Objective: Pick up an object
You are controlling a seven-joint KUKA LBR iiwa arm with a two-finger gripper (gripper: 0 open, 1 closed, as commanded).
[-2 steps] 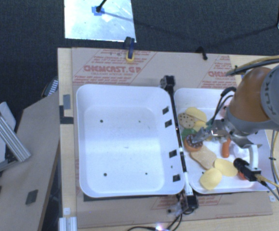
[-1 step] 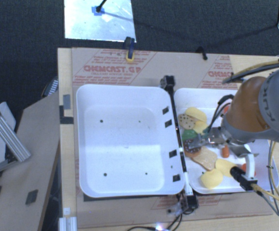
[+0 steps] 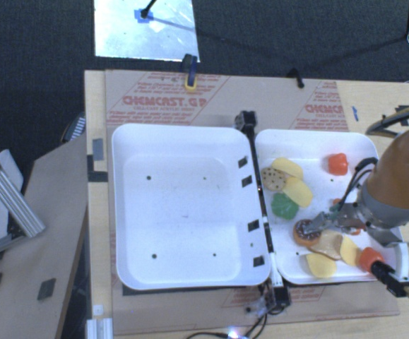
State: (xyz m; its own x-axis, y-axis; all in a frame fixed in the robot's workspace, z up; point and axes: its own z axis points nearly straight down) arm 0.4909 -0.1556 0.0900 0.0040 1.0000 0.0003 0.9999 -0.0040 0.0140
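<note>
Dark carpet surrounds the surface (image 3: 155,97), whose brown sheet reads "CHEMCAST GP" in red. We take the right bin (image 3: 310,141) as landmark: inside it lie smooth plastic foods, yellow rounded pieces (image 3: 297,191), a green lump (image 3: 284,205) and an orange-red block (image 3: 338,163). At its lower middle, the claw (image 3: 316,224) sits over a dark round-topped piece (image 3: 305,229); we cannot tell its grip. Its arm is cut off at the bin's right.

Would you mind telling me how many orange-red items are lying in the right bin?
2. One orange-red item lies near the far wall of the right bin; the other lies near the front right corner. The arm may hide more.
</note>
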